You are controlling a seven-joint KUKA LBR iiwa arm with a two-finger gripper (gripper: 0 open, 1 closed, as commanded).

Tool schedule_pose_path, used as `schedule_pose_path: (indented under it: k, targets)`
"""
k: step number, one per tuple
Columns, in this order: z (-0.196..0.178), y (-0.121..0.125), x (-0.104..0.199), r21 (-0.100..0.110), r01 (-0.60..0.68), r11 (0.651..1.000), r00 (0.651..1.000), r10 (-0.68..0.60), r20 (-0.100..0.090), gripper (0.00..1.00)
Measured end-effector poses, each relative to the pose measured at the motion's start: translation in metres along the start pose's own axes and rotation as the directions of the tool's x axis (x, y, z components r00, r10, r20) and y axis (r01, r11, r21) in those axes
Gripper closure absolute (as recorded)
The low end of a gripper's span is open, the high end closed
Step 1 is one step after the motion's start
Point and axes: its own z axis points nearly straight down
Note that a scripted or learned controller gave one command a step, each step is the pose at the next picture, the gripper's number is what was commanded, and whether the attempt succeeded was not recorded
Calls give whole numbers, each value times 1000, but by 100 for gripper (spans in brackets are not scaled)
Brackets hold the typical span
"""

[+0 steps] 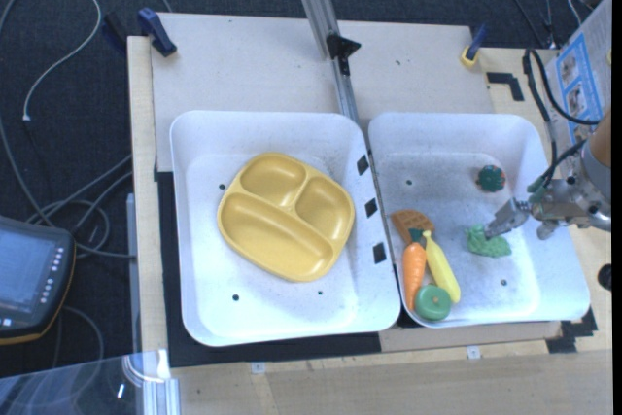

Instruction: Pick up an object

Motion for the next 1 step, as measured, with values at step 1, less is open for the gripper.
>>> schedule_pose_path:
  k: [1]
  targets:
    - [0, 0, 0, -1, 0, 1000, 1000, 0, 0, 0]
